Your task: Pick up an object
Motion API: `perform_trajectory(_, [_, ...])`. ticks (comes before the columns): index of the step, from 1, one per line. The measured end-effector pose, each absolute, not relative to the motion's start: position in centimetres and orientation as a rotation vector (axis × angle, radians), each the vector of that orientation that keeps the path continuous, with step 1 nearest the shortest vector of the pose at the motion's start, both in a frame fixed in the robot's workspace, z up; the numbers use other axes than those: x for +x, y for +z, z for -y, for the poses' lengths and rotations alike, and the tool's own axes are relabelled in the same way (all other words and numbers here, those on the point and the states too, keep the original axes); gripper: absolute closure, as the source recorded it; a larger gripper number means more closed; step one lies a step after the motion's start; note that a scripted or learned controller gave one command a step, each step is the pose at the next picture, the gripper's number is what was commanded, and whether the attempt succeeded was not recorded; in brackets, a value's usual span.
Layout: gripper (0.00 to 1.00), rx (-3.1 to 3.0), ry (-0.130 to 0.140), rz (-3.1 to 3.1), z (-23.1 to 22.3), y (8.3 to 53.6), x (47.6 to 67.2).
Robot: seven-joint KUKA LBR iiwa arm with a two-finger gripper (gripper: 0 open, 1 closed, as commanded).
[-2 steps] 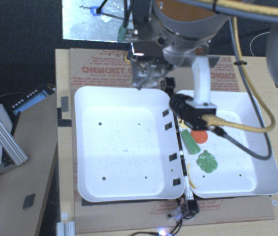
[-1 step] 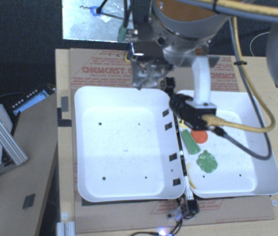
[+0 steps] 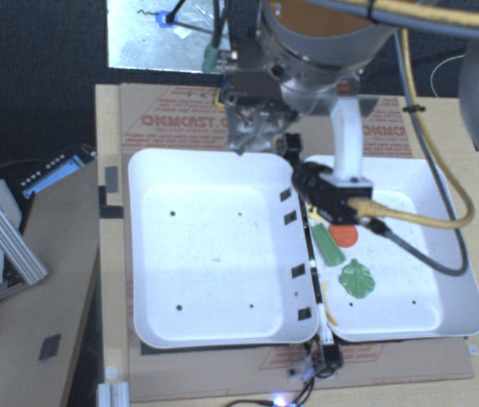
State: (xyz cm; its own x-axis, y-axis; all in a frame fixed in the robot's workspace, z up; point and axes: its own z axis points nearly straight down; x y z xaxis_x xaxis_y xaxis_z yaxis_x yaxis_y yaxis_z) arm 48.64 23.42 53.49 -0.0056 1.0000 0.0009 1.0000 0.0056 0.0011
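Two white bins sit side by side on a brown board (image 3: 171, 119) printed "CHEMCAST" in red. In the right bin (image 3: 409, 312), toward 9 o'clock, lies an orange disc (image 3: 344, 235). A green stick (image 3: 327, 248) is just beside it at 7 o'clock, and a green leaf (image 3: 358, 279) lies near it at 6 o'clock. The gripper (image 3: 260, 136) hangs over the left bin (image 3: 214, 253) at its 1 o'clock corner. How far open it is cannot be told.

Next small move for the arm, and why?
Probably shift the gripper toward the right bin. It sits at the far rim of the left bin, while the orange piece, green stick and green leaf all lie in the right bin, near the divider.
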Motion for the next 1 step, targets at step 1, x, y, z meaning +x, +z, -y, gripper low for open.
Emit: perform_trajectory(1, [1.00, 2.215, 0.002, -2.227, -23.42, 53.49, 48.64])
